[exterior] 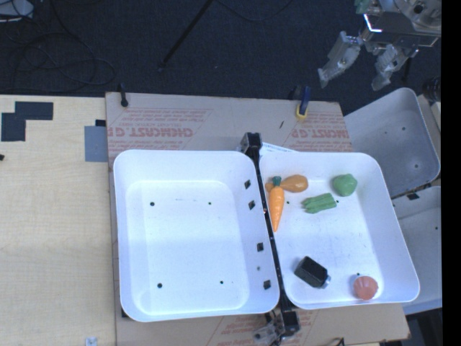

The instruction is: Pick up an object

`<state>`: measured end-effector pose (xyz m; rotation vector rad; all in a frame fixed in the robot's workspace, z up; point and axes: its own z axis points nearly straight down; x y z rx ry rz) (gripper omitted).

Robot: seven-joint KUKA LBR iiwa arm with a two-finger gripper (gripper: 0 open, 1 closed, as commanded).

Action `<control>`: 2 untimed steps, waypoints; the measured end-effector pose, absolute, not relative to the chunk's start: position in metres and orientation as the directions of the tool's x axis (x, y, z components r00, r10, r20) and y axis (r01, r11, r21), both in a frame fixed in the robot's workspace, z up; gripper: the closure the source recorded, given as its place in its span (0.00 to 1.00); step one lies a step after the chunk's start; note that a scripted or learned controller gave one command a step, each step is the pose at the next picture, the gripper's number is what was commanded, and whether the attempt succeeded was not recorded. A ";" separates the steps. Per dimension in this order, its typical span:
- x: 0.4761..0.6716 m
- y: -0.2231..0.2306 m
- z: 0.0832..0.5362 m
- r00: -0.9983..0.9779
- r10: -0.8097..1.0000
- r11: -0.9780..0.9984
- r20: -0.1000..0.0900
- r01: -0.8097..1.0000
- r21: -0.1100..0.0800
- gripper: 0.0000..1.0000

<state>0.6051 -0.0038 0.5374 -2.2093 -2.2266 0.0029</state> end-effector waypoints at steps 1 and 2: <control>0.581 0.096 0.537 -0.011 1.000 0.011 0.002 1.000 -0.006 0.00; 0.581 0.179 0.537 -0.009 1.000 0.009 0.001 1.000 -0.004 0.00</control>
